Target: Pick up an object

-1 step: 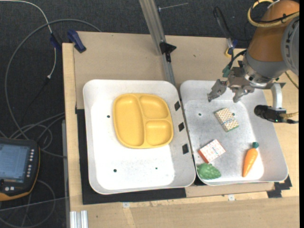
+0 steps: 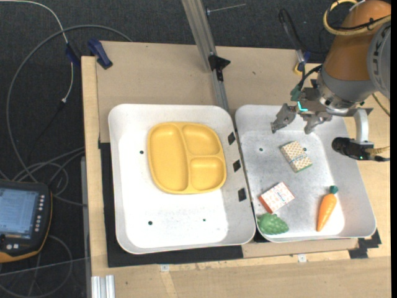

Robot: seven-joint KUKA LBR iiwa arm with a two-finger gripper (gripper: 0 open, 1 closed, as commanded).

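Note:
My gripper hangs over the far part of the right bin, its two fingers spread open with nothing between them. Just in front of it lies a small patterned box. Nearer the front of that bin lie a red and white box, a green leafy toy in the front left corner, and an orange carrot toward the right.
The left bin holds a yellow divided plate. A metal pole rises behind the gap between the bins. Wooden bench surface surrounds both bins.

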